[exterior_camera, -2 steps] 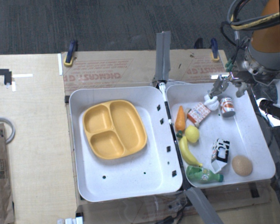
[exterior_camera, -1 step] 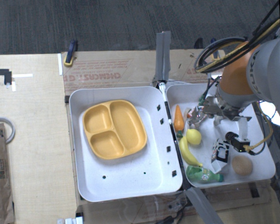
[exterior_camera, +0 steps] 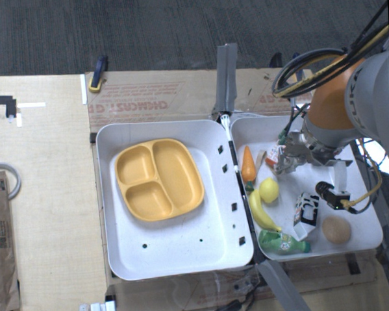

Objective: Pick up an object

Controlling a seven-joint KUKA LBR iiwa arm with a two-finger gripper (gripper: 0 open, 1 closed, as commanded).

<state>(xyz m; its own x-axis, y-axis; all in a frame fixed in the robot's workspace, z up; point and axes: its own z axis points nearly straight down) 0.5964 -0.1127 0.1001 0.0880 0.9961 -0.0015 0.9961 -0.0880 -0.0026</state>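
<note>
- Over the right bin (exterior_camera: 374, 236), the claw (exterior_camera: 280, 159) hangs low near the bin's upper left part, just beside the carrot (exterior_camera: 247, 163) and above the lemon (exterior_camera: 268, 190). I cannot tell if it is released or clenched, because its tip is small and dark against the clutter, and nothing is seen held in it.
- Objects for the task all lie in this right bin: carrot, lemon, banana (exterior_camera: 260, 210), a green packet (exterior_camera: 284, 244), a black and white carton (exterior_camera: 306, 209) and a brown round thing (exterior_camera: 336, 229) (maybe a potato).
- Crowding is the first risk. Carrot, lemon and banana lie touching or almost touching along the left wall, so the claw could close on two things, or push one away.
- Round things like the lemon may roll out of the grip when pressed off-centre.
- Close to the claw stands the divider (exterior_camera: 227, 140) between the bins; a descent too near it could strike the wall.
- Beside it, the left bin (exterior_camera: 180, 263) carries a yellow plate (exterior_camera: 159, 179) with compartments, well apart and not in danger.
</note>
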